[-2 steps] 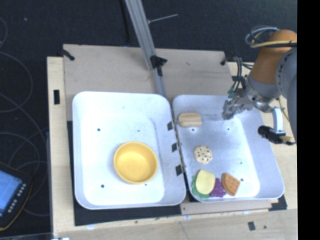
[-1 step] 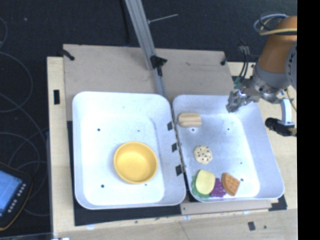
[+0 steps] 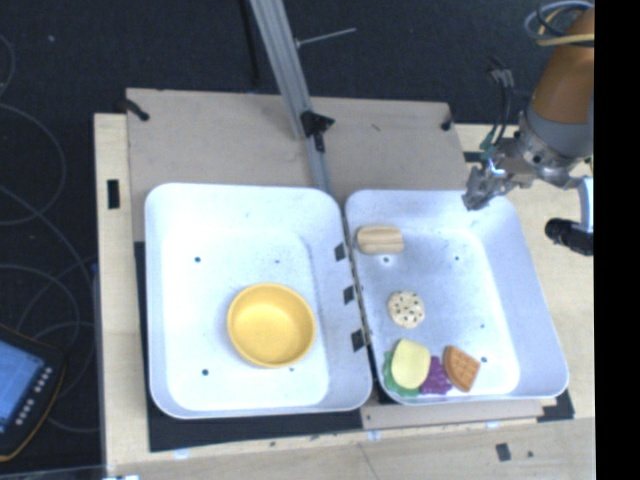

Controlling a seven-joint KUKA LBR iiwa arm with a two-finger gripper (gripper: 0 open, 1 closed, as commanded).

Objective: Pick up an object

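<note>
Arm enters from the right of the camera view; the gripper point(image 3: 484, 188) hangs over the far right corner of the right bin point(image 3: 500, 268), tilted in toward the bin. It is too small and dark at the tip to read: cannot tell how it is set, and nothing is visibly caught in it.

Candidate objects all sit in the right bin. A tan bread-roll-like piece point(image 3: 379, 240) lies against the left wall near the top, probably awkward to reach since the wall crowds one side. A round speckled cookie point(image 3: 405, 309) lies alone mid-bin, clear space all round, so it looks the easiest target. At the near edge a yellow-green piece point(image 3: 409, 364), a purple piece point(image 3: 437, 378) and an orange wedge point(image 3: 461, 367) are bunched and touching, so a grab there risks nudging neighbours.

The left bin point(image 3: 180, 268) carries a yellow bowl point(image 3: 271, 324), well apart from the gripper. Both bins rest on the worktop point(image 3: 200, 138).

Judgement: approach stage, no pick made yet; the gripper is near none of the objects, closest to the roll.
</note>
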